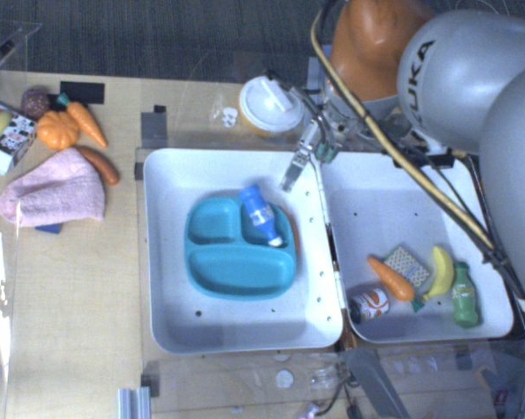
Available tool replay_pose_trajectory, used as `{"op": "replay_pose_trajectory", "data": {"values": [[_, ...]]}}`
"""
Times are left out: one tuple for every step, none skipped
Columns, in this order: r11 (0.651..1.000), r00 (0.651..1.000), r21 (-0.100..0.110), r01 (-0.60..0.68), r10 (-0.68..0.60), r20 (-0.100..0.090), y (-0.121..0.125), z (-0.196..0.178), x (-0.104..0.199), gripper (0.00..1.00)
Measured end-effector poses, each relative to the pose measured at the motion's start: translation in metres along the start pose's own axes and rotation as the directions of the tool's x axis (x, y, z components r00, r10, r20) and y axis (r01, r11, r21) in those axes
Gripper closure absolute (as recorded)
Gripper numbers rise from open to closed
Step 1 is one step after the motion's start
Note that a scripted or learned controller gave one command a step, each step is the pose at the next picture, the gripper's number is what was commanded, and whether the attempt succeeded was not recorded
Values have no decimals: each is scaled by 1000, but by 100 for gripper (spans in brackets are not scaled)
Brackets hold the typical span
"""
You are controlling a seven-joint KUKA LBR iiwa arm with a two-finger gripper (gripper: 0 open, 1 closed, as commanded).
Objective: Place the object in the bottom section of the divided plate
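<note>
A blue divided plate [212,273] lies in the left white bin [171,321]. On the plate's upper right section rests a blue bottle [257,214] on its side, white cap toward the plate's right rim; the wide bottom section holds nothing. My gripper [308,160] hovers above the rim between the two bins, up and to the right of the bottle and apart from it. It is open, with nothing between its fingers [292,173].
The right bin [393,199] holds a carrot [392,278], a banana [439,271], a green bottle [463,295], a small can [371,304] and a grey pad [406,260]. A white round lid [269,105] sits behind the bins. A pink cloth [53,190] and toy vegetables [71,127] lie at the left.
</note>
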State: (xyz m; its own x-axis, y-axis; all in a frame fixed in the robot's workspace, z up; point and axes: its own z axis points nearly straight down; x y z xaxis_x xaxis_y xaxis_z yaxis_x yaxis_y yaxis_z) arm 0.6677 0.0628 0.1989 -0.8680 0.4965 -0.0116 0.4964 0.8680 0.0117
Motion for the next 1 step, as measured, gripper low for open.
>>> {"op": "replay_pose_trajectory", "data": {"values": [[993, 993, 4, 119, -119, -6, 90, 2, 59, 0]]}}
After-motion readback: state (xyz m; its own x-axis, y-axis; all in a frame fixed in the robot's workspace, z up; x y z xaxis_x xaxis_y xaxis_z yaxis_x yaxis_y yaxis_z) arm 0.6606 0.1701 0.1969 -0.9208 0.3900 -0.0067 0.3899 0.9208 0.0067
